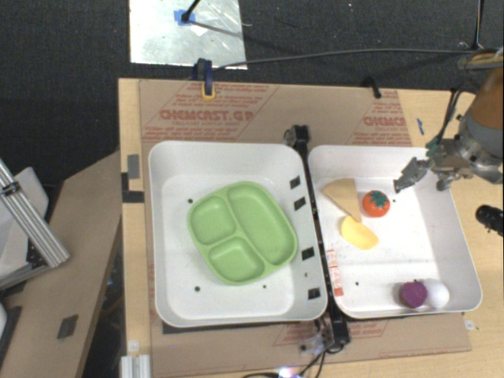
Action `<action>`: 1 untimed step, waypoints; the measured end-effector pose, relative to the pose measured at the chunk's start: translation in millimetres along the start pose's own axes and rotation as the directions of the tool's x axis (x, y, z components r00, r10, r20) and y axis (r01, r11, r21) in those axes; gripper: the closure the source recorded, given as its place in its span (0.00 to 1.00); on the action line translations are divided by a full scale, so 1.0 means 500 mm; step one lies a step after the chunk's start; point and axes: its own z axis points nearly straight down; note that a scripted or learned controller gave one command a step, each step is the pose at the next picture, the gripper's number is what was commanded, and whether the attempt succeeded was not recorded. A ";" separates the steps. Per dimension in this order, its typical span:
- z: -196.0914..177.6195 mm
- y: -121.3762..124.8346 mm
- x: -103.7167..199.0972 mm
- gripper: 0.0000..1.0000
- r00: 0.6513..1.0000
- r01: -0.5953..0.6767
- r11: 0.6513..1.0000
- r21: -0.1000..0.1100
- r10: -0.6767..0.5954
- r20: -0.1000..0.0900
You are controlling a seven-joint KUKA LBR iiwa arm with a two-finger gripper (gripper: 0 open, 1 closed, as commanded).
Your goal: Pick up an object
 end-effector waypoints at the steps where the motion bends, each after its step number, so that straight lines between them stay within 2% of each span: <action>1: -0.013 0.005 0.001 0.00 1.000 0.003 1.000 -0.011 -0.003 0.002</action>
